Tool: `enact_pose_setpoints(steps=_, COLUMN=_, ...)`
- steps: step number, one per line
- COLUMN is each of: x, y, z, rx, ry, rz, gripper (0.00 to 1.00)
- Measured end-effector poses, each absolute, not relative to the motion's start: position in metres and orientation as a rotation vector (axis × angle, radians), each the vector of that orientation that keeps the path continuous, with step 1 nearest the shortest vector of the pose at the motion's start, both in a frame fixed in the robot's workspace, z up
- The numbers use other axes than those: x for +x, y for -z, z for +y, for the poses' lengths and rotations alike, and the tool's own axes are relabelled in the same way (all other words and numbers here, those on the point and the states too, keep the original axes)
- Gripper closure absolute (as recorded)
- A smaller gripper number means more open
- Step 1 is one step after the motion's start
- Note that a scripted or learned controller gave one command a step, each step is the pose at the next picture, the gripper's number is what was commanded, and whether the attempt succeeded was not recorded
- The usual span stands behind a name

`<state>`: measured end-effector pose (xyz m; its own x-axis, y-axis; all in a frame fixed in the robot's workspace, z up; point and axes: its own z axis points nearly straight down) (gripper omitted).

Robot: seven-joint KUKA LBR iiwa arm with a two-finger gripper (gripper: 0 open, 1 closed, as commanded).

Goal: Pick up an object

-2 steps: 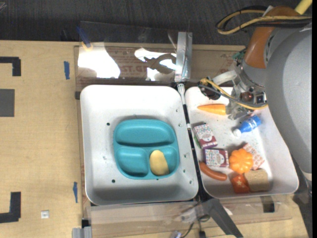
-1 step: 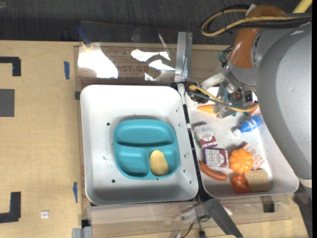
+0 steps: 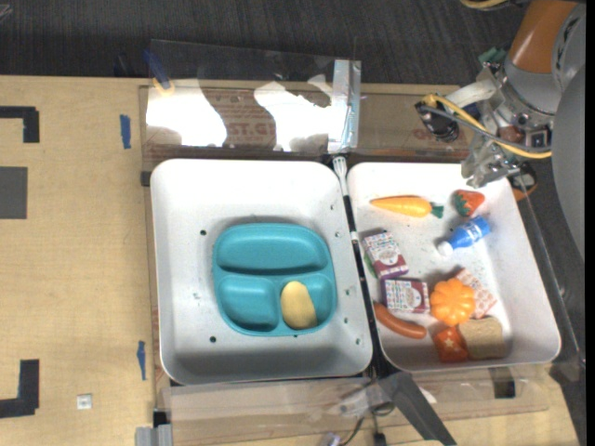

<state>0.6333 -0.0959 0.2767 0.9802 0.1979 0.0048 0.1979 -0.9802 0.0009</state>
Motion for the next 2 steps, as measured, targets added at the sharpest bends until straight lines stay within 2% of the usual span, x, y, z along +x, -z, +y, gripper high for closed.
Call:
enact_pose_setpoints(steps=1, x=0.63, y=-0.213, z=-0.048, rx=2.964, ry=0.008, rz=1.056, gripper=1.0)
enact_pose_setpoints(steps=2, x=0.605, y=-0.227, z=-0.109, rx=3.114, ry=0.002, rz=0.425, gripper=1.0)
